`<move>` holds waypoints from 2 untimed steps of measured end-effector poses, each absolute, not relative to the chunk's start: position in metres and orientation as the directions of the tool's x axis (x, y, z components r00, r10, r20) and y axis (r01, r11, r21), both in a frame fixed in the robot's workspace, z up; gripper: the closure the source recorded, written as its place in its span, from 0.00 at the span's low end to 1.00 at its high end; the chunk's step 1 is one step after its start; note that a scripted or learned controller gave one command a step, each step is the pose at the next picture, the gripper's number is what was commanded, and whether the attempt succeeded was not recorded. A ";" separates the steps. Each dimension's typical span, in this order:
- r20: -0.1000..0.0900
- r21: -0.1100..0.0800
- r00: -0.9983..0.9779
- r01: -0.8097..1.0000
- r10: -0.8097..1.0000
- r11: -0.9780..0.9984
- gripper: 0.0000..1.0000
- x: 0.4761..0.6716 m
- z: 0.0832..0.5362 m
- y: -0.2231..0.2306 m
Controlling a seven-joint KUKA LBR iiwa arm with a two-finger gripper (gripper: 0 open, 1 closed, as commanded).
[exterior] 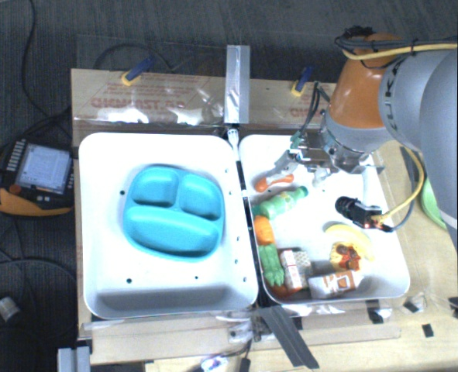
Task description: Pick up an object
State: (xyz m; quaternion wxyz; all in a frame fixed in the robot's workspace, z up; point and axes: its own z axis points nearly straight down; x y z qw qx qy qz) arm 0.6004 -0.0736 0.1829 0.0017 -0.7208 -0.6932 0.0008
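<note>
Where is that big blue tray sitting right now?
The blue tray lies in the middle of the left bin, across the divider from the green bottle.

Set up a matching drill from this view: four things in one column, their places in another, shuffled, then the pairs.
Things:
1. blue tray
2. green bottle
3. gripper
4. handheld screen

Places:
A. floor, past the left bin's outer side
B. right bin, by the divider
C. left bin
D. over the right bin's far end

Pairs: 1-C, 2-B, 3-D, 4-A
</note>
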 end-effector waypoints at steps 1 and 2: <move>-0.003 0.011 0.009 1.000 1.000 -0.009 0.00 0.625 0.090 -0.108; -0.005 -0.001 -0.287 0.958 0.958 0.287 0.00 0.668 0.164 -0.147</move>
